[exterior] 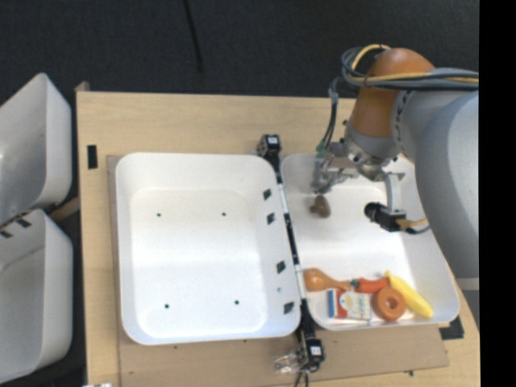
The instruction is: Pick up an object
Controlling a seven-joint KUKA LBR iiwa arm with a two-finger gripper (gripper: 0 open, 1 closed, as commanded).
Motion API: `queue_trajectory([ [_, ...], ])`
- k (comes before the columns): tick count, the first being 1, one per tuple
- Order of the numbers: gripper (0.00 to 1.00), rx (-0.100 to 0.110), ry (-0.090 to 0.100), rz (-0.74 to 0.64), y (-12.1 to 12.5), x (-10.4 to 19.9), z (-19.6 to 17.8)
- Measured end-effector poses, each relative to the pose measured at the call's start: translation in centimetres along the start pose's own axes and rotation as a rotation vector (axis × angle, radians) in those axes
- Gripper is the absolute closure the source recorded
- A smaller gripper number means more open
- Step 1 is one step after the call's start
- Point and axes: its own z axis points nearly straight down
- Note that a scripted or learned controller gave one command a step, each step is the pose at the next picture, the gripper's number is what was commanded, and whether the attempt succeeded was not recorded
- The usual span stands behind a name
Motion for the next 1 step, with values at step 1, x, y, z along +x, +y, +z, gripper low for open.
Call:
queue_trajectory([
  [1,1.00,-0.010,-0.002,0.001,1.74,6.22,-10.18],
])
